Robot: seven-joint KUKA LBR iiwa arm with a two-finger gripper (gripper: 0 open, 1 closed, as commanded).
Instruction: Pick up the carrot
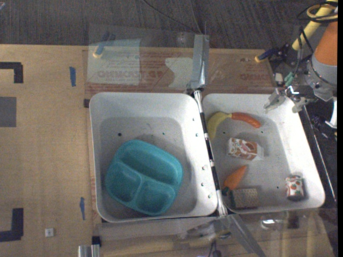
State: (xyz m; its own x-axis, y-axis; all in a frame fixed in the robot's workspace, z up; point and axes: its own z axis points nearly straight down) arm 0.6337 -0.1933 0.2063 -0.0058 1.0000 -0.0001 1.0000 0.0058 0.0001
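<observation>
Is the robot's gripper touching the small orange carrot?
Apart. The camera view shows the gripper at the right bin's top edge, with bare white floor between it and the small orange carrot.

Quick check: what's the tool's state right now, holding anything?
Tool: open, holding nothing, over the right bin's far right corner, apart from the carrot.

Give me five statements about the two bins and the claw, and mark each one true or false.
1. The teal divided plate lies in the left bin. True.
2. The carrot is held in the claw. False: it lies in the right bin, near the divider, while the claw is at the bin's upper right corner.
3. The small carton lies between the banana and the carrot. True.
4. The grater sits on the teal plate. False: it is in the right bin, just below the carrot.
5. The small red and white can is in the left bin. False: right bin.
</observation>
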